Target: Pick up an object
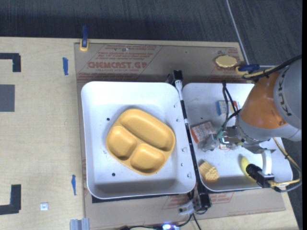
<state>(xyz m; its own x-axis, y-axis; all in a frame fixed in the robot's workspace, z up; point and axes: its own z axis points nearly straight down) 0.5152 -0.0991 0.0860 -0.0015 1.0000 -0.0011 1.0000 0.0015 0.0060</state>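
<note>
Right bin (192, 92) holds the pickable stuff. Crinkly snack packet (202, 130) lies near the bin's left wall, about mid-height; looks light, soft, film-like, likely slippery and will crumple. Best bet is a pinch across a bunched fold, not the flat face. Small tan waffle-like piece (208, 171) sits in the front-left corner, just beside the wall; looks light and stiffish, maybe foam or toy food, easy to pinch across its short width but the corner leaves little finger room. Small blue-and-white carton (222, 107) toward the back edge, partly behind cables; looks light and rigid, so grip the flat sides. Yellow banana-like thing (244, 164) near the front edge, partly covered by dark hardware, smooth and curved, so it may roll out of a pinch.

Tool (225, 139) is low in the right bin's middle, just right of the packet, touching or nearly so. Can't tell how far apart its tips are or whether anything is caught; wrist and clutter hide it.

Left bin (88, 128) carries a big yellow divided tray (140, 140), upside-down by the look, roughly centred; smooth hard plastic, too broad for a two-finger pinch except at the rim.

Bins are smooth white plastic, shallow, sloped walls; things will slide. Bench (38, 128) is pale wood with cardboard under the bins. Dark carpet beyond the back edge.
</note>
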